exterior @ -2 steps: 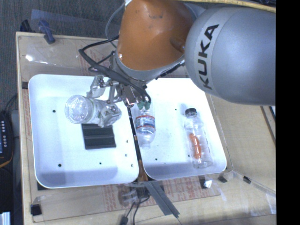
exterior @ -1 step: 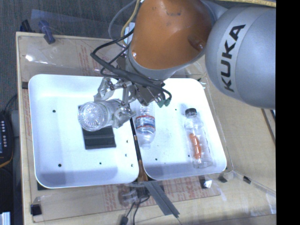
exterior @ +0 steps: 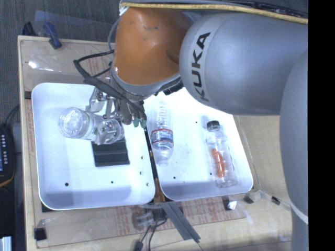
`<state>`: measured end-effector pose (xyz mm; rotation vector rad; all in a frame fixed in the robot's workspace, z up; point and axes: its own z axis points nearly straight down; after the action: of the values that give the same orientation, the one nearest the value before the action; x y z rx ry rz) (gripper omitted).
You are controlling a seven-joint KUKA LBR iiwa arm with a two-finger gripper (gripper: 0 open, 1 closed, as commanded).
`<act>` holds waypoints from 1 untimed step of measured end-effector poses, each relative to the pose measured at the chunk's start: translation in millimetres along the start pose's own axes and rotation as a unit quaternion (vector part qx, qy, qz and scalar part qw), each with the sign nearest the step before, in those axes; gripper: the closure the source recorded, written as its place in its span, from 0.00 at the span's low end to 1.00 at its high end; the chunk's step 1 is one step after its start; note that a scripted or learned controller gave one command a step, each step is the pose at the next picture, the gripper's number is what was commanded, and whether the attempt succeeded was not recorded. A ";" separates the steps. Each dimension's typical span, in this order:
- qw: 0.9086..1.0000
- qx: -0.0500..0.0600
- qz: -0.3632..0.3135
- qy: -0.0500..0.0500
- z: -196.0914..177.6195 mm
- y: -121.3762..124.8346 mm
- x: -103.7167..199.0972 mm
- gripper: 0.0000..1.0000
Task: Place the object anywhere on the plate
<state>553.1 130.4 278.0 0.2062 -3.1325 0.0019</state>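
Plainly, black capitals spell KUKA on the grey arm [exterior: 235, 51]. One clear bottle [exterior: 162, 138] in the right bin [exterior: 193, 190] wears a red-and-blue label, too small to read. At its 3 o'clock lies a second bottle [exterior: 220, 158], black-capped. The gripper [exterior: 107, 128] hangs over the left bin [exterior: 52, 182] — whether spread or pressed together I cannot tell. A clear jar [exterior: 72, 123] lies in that bin, just at the gripper's 9 o'clock. Pale bench [exterior: 31, 56] — dark carpet [exterior: 63, 4] beyond.

The arm [exterior: 246, 51] reaches in from the right, hand [exterior: 107, 123] hanging low.
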 end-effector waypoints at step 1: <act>0.993 0.000 -0.115 -0.003 -13.9 -40.0 -18.6 1.00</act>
<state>576.8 93.2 291.8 0.5655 -3.0943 0.0009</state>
